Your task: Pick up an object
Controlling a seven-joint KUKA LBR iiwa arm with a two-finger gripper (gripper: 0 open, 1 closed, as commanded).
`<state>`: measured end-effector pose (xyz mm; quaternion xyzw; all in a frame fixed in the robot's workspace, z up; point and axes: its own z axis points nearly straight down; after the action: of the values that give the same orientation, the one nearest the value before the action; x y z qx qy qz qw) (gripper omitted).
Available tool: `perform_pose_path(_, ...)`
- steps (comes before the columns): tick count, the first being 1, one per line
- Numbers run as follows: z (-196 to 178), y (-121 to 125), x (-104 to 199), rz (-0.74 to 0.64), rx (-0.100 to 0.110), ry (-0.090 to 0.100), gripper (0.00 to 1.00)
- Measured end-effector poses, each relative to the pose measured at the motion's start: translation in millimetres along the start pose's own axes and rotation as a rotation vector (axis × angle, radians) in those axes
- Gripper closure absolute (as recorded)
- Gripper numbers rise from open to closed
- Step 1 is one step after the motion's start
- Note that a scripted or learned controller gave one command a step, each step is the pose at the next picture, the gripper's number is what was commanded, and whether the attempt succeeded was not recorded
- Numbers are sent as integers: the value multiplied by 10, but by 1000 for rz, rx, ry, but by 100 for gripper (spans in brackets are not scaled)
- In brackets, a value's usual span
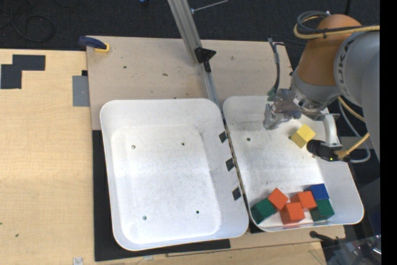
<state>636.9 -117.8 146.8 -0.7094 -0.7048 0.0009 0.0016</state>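
The grey metal claw [275,116] hangs over the far end of the right shallow white plastic bin [347,192], its tips blurred and too small to tell how they stand. The grey arm with its orange band [325,49] runs off the right edge. A small dark green cube [322,211] sits partly behind the orange cubes [293,204] at the bin's near end. The pale wooden counter [43,158] is cut off at the left and near edges.
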Motion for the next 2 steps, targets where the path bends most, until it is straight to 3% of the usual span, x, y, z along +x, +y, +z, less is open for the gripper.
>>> perform_pose_path(2,-836,3,-13,-6,-6,-1,100)
